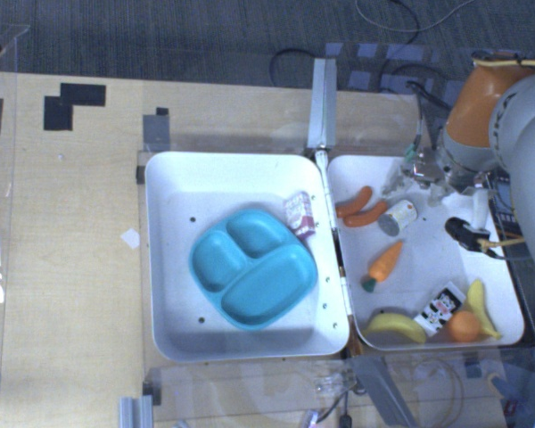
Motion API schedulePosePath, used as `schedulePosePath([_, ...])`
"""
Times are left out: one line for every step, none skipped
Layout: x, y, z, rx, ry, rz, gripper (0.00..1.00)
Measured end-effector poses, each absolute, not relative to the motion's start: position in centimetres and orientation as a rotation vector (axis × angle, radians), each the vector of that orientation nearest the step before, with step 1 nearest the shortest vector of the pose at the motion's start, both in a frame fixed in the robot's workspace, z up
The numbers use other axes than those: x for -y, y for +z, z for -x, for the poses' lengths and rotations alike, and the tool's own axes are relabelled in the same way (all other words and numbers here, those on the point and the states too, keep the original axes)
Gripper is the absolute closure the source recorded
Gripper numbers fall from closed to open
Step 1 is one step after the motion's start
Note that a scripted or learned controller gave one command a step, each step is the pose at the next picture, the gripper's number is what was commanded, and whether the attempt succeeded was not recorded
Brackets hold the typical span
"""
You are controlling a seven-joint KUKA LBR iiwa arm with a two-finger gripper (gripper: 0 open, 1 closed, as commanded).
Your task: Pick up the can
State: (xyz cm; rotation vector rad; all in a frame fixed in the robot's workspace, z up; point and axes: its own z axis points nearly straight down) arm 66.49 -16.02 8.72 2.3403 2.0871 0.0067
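Can (398, 217): lying on its side, far end of right bin (508, 333), unheld.
Gripper (425, 175) hovers beside it near far rim; jaws' state cannot be told; sausages (357, 207) lie alongside, crowding approach.

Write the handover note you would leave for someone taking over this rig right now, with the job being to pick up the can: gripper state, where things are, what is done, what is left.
Gripper: over the back of the right bin; open or shut cannot be told from this view.
Can: lying on its side on the right bin's floor, just left of the gripper and next to the two sausages. It is not lifted.
Nearby: carrot in front of the can; bananas and an orange at the front edge. Blue divided plate sits in the left bin.
Done: arm brought close to the can.
Left: grasp the can and lift it.
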Motion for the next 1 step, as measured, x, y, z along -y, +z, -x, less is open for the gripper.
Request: schedulePosePath([15.89,10.09,-66.79,-2.088,0.015,-2.331,1.00])
